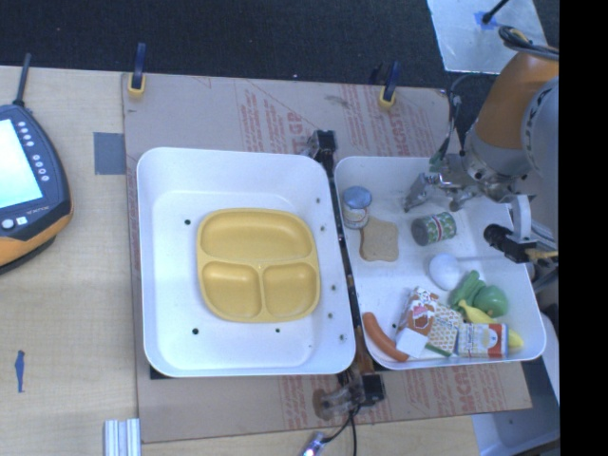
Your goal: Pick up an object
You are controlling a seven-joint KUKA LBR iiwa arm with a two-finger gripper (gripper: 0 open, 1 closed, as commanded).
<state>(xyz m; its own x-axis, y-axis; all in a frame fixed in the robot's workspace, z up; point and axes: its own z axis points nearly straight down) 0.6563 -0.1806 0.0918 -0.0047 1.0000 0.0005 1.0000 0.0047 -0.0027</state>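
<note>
The gripper (429,186) hangs over the back part of the right bin (380,167), just behind a small green can (434,227). Left of the can lie a bread slice (380,241) and a jar (356,205); the left bin (161,255) holds a yellow divided plate (256,262).

Just left of the gripper (439,186), bare grey metal, the right bin (385,171) looks like smooth glossy white plastic, as does the left bin (166,255) farther left. The divided yellow plate (257,261) in it is matt plastic. Below the gripper, a small can (434,227) has a printed paper-like label. Both bins rest on matt brown cardboard (247,112) over pale wood-grain bench (57,350).
</note>
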